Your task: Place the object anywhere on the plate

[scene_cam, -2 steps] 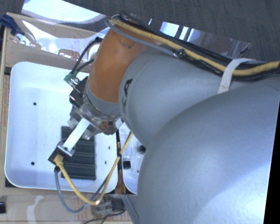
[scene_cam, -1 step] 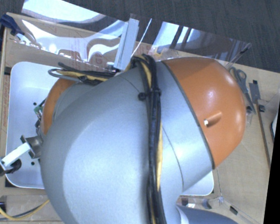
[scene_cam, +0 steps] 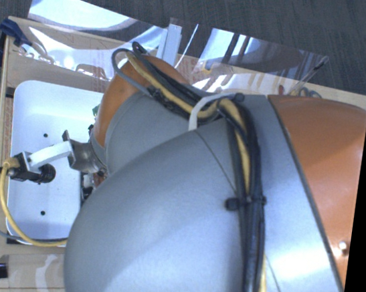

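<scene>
The arm (scene_cam: 229,202) is hanging low over the left bin (scene_cam: 34,101), its bulk is leaving the gripper (scene_cam: 85,160) unreadable as spread or closed, and any lowering is probably best taken slowly.

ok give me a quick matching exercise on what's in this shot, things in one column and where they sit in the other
Things:
1. large grey robot arm with orange band
2. shallow white bin
3. looping yellow cable
4. bundle of black cables

Places:
A. running along the top of the arm
B. at the view's left, partly hidden by the arm
C. curving over the bin's lower left part
D. filling the middle and right

Pairs: 1-D, 2-B, 3-C, 4-A
</scene>
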You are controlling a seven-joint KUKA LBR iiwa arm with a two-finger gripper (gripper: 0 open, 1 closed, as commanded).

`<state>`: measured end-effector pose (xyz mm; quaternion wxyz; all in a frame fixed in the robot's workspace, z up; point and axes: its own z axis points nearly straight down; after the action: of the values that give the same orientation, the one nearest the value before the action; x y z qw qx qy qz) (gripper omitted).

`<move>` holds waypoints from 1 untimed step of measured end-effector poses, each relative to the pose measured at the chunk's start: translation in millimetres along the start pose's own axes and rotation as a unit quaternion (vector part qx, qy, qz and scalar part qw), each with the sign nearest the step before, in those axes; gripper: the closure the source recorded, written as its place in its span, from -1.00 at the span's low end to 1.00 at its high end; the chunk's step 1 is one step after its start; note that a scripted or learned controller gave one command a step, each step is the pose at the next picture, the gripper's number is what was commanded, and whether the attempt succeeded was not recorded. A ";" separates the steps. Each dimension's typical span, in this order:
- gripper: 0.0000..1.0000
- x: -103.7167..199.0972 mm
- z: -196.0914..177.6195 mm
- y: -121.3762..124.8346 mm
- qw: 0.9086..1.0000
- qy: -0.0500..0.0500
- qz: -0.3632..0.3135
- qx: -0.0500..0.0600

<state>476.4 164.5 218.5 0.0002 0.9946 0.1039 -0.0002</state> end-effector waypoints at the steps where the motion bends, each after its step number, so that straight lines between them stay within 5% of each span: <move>1: 1.00 -1.7 -30.5 8.4 0.998 0.000 -0.067 0.001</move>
<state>476.5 156.0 249.0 -0.0003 0.9853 0.1707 0.0000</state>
